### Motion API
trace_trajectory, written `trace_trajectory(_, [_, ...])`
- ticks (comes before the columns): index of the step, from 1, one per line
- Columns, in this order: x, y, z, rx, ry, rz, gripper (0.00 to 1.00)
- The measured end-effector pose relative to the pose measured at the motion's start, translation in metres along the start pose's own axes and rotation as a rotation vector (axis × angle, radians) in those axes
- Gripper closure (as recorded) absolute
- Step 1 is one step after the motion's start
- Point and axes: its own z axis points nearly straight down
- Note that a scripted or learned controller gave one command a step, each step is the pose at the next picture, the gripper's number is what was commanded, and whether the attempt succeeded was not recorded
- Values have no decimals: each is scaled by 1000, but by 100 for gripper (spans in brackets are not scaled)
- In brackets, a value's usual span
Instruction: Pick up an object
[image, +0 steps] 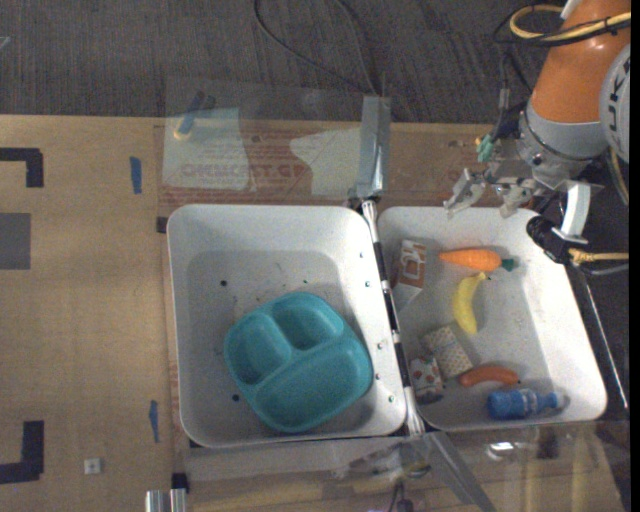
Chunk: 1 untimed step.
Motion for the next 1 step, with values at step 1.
trace_trajectory(1, [-56, -32, 135, 0, 0, 12, 0])
